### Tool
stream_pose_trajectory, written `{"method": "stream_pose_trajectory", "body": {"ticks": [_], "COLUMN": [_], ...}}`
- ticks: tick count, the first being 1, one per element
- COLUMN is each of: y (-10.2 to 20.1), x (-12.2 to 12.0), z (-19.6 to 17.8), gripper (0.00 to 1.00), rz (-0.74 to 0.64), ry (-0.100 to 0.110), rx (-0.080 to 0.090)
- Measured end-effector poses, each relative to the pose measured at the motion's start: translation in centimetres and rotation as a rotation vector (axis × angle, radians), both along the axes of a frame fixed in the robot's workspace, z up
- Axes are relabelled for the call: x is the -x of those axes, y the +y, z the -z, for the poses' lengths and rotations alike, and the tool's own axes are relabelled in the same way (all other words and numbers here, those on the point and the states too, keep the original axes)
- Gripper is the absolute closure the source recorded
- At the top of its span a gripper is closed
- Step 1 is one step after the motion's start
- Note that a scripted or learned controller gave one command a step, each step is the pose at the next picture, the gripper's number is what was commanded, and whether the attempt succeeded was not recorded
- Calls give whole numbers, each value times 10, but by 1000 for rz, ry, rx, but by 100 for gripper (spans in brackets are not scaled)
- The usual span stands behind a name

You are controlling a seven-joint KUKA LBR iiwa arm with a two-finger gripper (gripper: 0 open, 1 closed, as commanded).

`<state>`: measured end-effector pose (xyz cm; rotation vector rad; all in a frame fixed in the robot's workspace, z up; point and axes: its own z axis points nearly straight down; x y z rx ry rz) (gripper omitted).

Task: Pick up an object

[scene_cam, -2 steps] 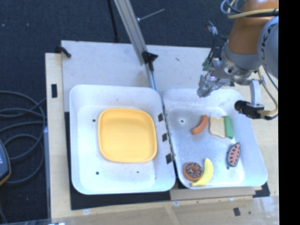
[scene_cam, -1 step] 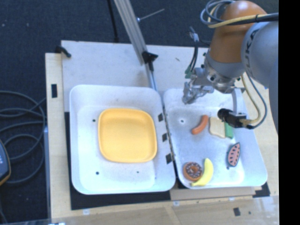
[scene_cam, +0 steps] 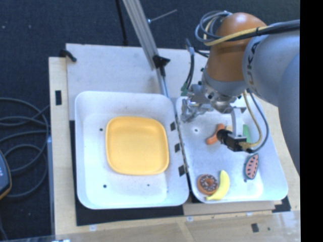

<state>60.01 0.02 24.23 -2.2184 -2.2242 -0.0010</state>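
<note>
My gripper (scene_cam: 188,111) hangs over the far left corner of the right bin (scene_cam: 272,183), close to the divide between the two bins. No toy shows at its tip. In the right bin lie an orange carrot-like piece (scene_cam: 216,135), a green piece (scene_cam: 246,131) partly behind a cable, a watermelon slice (scene_cam: 251,166), a chocolate donut (scene_cam: 206,183) and a banana (scene_cam: 222,186). The carrot piece is the closest, a little to the gripper's right and nearer the front.
A square yellow plate (scene_cam: 137,145) lies in the middle of the left bin (scene_cam: 86,135). A slanted metal pole (scene_cam: 143,29) rises behind the bins. The arm's cables and a black fitting (scene_cam: 233,142) hang over the right bin's middle.
</note>
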Motion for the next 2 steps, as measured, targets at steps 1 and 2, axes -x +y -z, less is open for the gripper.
{"method": "stream_pose_trajectory", "body": {"ticks": [1,2], "y": [48,88], "x": [23,56], "z": [-9,-13], "gripper": [100,100], "rz": [-1,-1], "ry": [-1,-1], "rx": [-1,-1]}}
